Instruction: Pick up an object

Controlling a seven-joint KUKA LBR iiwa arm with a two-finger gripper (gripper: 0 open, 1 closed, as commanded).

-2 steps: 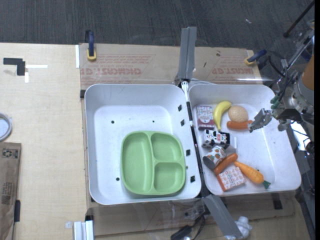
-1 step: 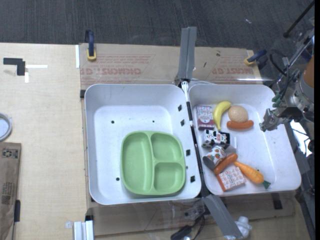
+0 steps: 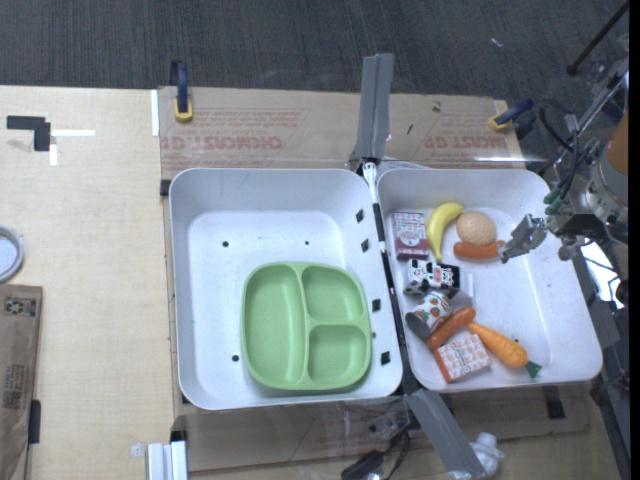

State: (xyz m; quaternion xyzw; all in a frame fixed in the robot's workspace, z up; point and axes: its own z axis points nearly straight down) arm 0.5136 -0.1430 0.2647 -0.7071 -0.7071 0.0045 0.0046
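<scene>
The pale wooden bench (image 3: pixel 90 218) carries two white bins side by side — left bin (image 3: pixel 190 268), right bin (image 3: pixel 560 338) — plus what looks like a tape roll (image 3: pixel 8 255) at its left edge.

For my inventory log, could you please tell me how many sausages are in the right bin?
2: one red-orange toy sausage under the beige bread roll, another lower, beside the orange toy carrot; more may hide beneath.

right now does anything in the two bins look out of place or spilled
Nothing looks spilled or damaged. The toy food sits jumbled in the right bin, with the carrot and sausage lying at angles. The green divided plate lies flat in the left bin.
</scene>
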